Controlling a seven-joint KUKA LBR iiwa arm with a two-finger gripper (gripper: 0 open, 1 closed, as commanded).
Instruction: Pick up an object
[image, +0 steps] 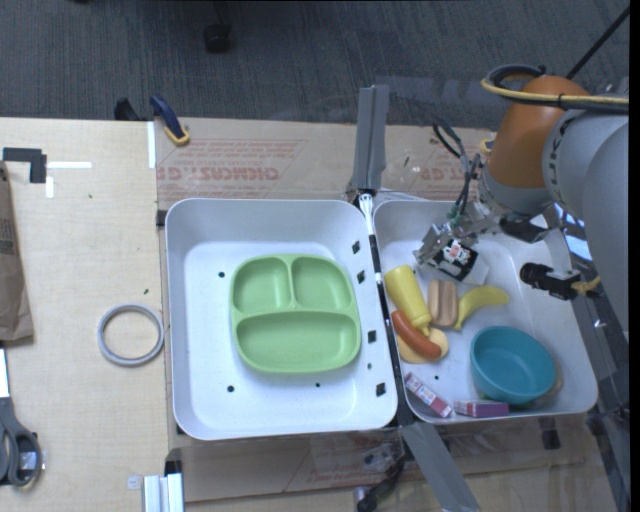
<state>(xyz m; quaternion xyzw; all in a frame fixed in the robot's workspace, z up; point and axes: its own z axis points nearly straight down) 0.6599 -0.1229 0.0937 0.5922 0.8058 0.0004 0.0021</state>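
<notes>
A green divided plate (295, 312) is held in the left bin (190, 330). In the right bin (575, 405) a yellow bottle (408, 294), hot dog (418, 336), banana (482, 298) and blue bowl (512, 364) are gathered. The gripper (448, 250) is poised above them, apparently holding nothing; its state cannot be told.

Arm over the right bin (560, 400), from my feed.
I see the gripper (452, 250) above the toy food: yellow bottle (408, 293), banana (482, 299), blue bowl (512, 364); green divided plate (295, 314) left.
</notes>
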